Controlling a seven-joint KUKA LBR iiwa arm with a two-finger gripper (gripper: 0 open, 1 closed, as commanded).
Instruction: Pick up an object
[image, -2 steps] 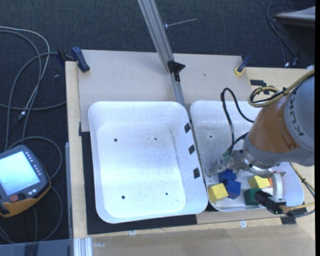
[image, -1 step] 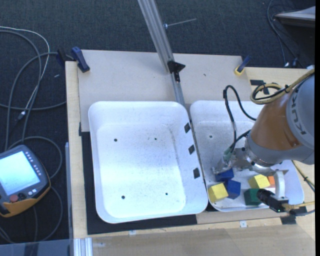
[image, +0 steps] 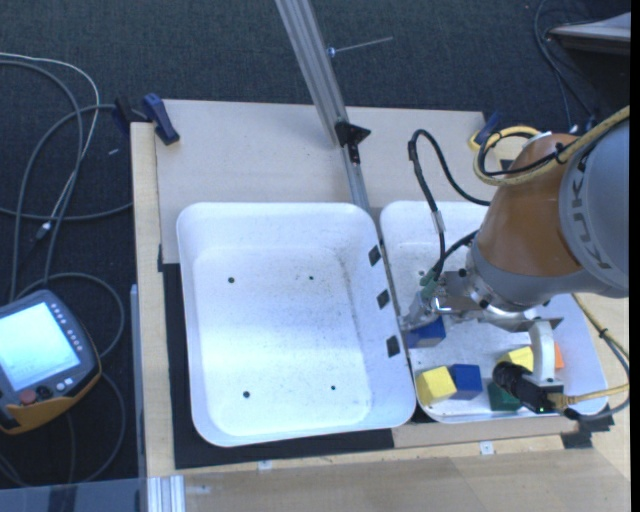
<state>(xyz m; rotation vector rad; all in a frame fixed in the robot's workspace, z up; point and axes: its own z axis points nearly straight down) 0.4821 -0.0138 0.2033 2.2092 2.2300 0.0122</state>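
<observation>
Overhead, the arm (image: 545, 215) reaches in from the right and covers much of the right bin (image: 400, 225), leaving little open room there. Left bin (image: 270, 225) has wide bare floor. Gripper (image: 428, 318) sits low at the right bin's left wall, just beside the divider; a dark blue block (image: 428, 333) lies directly under it, touching or nearly so. Gripper opening: cannot tell. Near the front rim: yellow block (image: 436, 384) touching blue block (image: 466, 380); green piece (image: 503, 400) and another yellow block (image: 521, 357) further right.

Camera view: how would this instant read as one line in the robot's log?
arm: over right bin | gripper: low at bin's left wall, by blue block | hold: unclear | nearby: yellow block, second blue block
</observation>
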